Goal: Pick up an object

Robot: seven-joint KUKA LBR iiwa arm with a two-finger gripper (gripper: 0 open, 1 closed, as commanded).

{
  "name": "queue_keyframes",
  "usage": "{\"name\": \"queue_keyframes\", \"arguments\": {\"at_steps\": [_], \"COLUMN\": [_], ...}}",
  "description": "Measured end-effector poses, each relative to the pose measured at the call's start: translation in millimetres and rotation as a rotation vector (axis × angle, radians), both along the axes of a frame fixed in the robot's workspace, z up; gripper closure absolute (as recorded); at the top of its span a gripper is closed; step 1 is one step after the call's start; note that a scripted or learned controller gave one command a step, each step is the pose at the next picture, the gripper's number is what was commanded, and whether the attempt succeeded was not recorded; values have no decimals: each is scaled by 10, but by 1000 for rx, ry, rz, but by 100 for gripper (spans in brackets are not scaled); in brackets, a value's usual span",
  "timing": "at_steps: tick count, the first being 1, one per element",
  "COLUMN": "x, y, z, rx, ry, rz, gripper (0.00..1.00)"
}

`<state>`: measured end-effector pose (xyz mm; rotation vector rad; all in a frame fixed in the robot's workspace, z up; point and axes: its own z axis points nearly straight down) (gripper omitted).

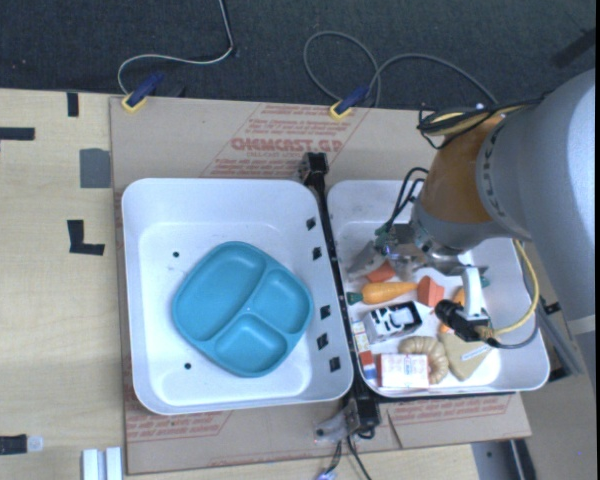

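Observation:
The right bin (520, 373) holds a heap of small items. An orange carrot (390, 292) lies by a small red-orange piece (431, 290). In front of them are a black-and-white item (393, 318), a red-and-white box (401, 370), a tan pastry (426, 348) and a pale wedge (467, 359). My gripper (390, 256) hangs from the grey and orange arm (465, 183) over the back left part of the heap, just above the carrot. The wrist hides what lies under it.
The left bin (150, 218) holds a blue divided plate (242, 307). A black divider (325, 268) runs between the bins. Cables (365, 68) lie on the dark floor behind the cardboard base. A yellow cable (525, 313) loops by the arm over the right bin.

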<state>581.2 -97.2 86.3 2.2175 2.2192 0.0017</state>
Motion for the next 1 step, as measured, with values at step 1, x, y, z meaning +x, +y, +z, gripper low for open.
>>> {"name": "queue_keyframes", "arguments": {"at_steps": [1], "x": [3], "y": [2], "z": [96], "rx": [0], "ry": [-1], "rz": [0], "gripper": [100]}}
